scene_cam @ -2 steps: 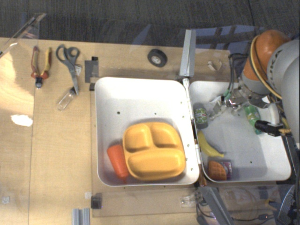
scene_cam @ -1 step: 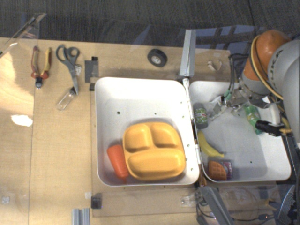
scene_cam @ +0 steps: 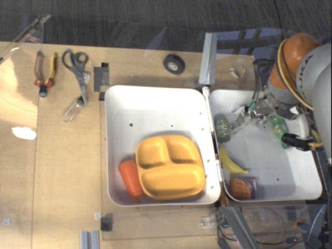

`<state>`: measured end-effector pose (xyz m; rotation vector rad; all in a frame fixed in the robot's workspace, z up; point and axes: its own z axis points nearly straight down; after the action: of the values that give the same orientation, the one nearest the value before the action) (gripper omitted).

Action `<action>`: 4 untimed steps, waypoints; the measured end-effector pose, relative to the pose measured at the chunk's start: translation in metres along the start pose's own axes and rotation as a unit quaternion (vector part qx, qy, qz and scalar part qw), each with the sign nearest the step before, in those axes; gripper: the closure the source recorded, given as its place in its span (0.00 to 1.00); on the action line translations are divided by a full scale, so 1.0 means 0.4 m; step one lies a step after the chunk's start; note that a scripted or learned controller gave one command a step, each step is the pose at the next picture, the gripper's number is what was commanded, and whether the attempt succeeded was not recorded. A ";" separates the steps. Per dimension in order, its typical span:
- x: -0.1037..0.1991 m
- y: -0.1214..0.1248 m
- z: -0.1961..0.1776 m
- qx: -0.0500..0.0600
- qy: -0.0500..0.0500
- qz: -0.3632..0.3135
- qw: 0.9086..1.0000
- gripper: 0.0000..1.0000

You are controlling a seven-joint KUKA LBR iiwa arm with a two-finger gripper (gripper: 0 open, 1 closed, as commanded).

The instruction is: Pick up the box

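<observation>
The box (scene_cam: 243, 188) is small, orange-brown with dark purple edges. It lies flat at the front left corner of the right bin (scene_cam: 290, 175). My gripper (scene_cam: 239, 121) hangs over the back left part of that bin, well behind the box and apart from it. It sits close to a green can (scene_cam: 222, 128). The grey arm with its orange band (scene_cam: 291, 61) reaches in from the back right. Nothing is visible in the gripper.
A yellow banana (scene_cam: 231, 161) lies between the can and the box. A green bottle (scene_cam: 280, 129) sits under the wrist. The left bin (scene_cam: 155, 108) holds a yellow divided tray (scene_cam: 169, 166) and an orange carrot (scene_cam: 129, 179). Scissors (scene_cam: 78, 69), pliers (scene_cam: 44, 71) and tape (scene_cam: 174, 64) lie on the bench.
</observation>
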<state>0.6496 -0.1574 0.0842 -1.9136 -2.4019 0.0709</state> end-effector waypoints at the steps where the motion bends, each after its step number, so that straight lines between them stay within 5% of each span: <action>1: -0.006 -0.002 0.001 0.001 0.003 -0.012 1.000 0.00; 4: -0.004 -0.002 0.004 0.000 0.000 -0.006 1.000 0.00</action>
<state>0.6489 -0.1591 0.0825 -1.8981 -2.4134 0.0706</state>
